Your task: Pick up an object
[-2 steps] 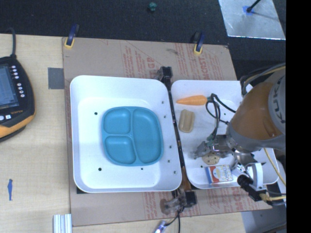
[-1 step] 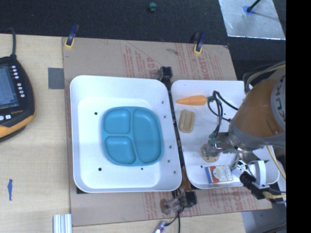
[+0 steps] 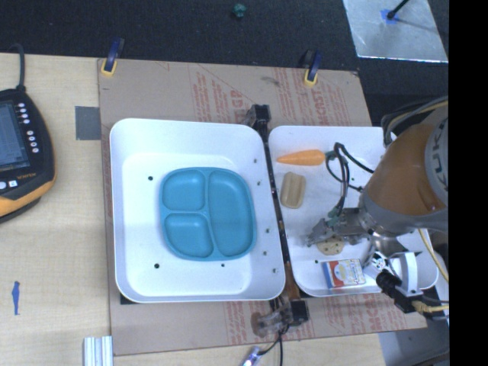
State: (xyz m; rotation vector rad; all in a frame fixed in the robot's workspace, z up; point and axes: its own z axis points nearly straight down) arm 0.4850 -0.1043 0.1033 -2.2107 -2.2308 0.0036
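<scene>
The right bin (image 3: pixel 305 139) holds an orange carrot (image 3: pixel 300 158) near its far wall, a tan bread-like piece (image 3: pixel 293 190) below it, a round cookie (image 3: pixel 329 245) and a small white carton with blue and red print (image 3: pixel 341 273) by the near wall. My gripper (image 3: pixel 329 233) reaches in from the right and hangs low over the cookie, just above the carton. The arm's grey and orange wrist (image 3: pixel 404 181) covers the bin's right part. I see nothing lifted between the fingers.
The left bin (image 3: pixel 133 139) carries a blue three-part plate (image 3: pixel 207 213). A teach pendant (image 3: pixel 19 155) lies at the far left of the bench. Clamps (image 3: pixel 111 56) hold the cardboard underlay. Cables (image 3: pixel 341 166) loop over the right bin.
</scene>
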